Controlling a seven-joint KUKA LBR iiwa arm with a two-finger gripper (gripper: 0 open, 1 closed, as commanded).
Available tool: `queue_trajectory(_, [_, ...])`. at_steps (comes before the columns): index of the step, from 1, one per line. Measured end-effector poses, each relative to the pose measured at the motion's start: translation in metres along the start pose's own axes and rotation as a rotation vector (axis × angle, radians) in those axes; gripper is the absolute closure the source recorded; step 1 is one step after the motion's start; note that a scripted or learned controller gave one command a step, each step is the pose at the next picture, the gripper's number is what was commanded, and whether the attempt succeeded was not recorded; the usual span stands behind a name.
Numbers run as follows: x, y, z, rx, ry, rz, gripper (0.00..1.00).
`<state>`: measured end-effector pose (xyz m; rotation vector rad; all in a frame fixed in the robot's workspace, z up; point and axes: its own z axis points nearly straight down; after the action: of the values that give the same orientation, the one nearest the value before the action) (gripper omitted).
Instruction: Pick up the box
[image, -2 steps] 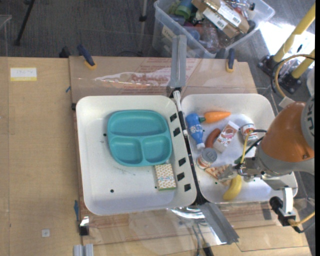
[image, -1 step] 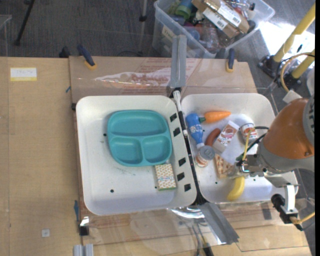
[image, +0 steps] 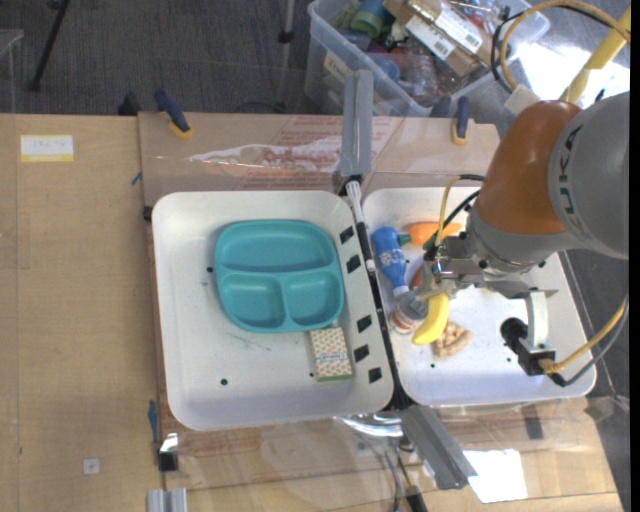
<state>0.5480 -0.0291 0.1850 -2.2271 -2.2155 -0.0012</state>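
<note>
In the left bin (image: 180, 390) a teal divided plate (image: 278, 274) lies flat, and the small patterned box (image: 331, 353) sits just beside its lower right corner, untouched. Across the divider, the right bin (image: 560, 375) holds a blue bottle (image: 390, 256), a banana (image: 433, 318) and an orange thing (image: 425, 233). The gripper (image: 450, 275) hangs over the banana; whether it is clamped I cannot tell.
</note>
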Motion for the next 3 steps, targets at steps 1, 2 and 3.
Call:
queue_trajectory(1, [0.051,-0.07,0.001,0.003,0.0,-0.034,1.0])
queue_trajectory(2, [0.16,-0.069,-0.012,0.001,0.0,-0.042,1.0])
queue_trajectory(3, [0.215,-0.071,-0.01,0.0,0.0,-0.058,1.0])
